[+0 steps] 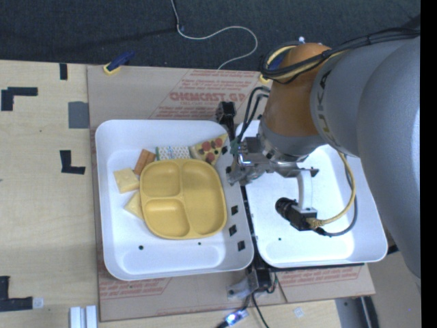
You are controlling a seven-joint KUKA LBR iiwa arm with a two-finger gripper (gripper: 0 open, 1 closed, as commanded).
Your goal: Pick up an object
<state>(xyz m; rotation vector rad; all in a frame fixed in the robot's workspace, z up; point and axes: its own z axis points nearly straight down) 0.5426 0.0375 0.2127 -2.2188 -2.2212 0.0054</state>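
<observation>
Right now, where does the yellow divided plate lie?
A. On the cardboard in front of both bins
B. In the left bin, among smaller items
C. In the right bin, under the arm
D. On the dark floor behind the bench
B: the yellow divided plate lies inside the left bin, with small tan pieces beside its left edge.

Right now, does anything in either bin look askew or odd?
The yellow divided plastic plate in the left white bin lies skewed, on top of small tan flat pieces that poke out beside it. Nothing looks spilled or broken.
</observation>
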